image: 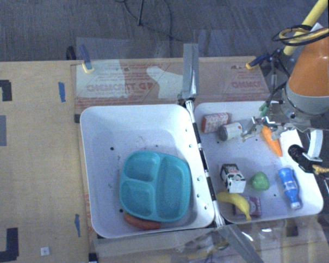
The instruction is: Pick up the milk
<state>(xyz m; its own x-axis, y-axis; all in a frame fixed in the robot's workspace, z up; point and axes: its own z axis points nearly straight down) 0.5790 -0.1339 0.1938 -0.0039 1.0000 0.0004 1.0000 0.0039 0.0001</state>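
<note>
Near the middle of the right bin (320, 203), we find the boxy black-and-white milk carton (232, 177) untouched beside a round green apple (260, 181) and curved banana (236, 202), while our jaws (264, 123) hover far off, their spread impossible to tell.

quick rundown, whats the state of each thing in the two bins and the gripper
milk carton: upright, right bin, untouched
gripper: low over the right bin's far side, fingers unclear
can: on its side
banana: lying flat, near edge
blue bottle: lying down
carrot: lying under the arm
teal tray: flat, left bin
</note>
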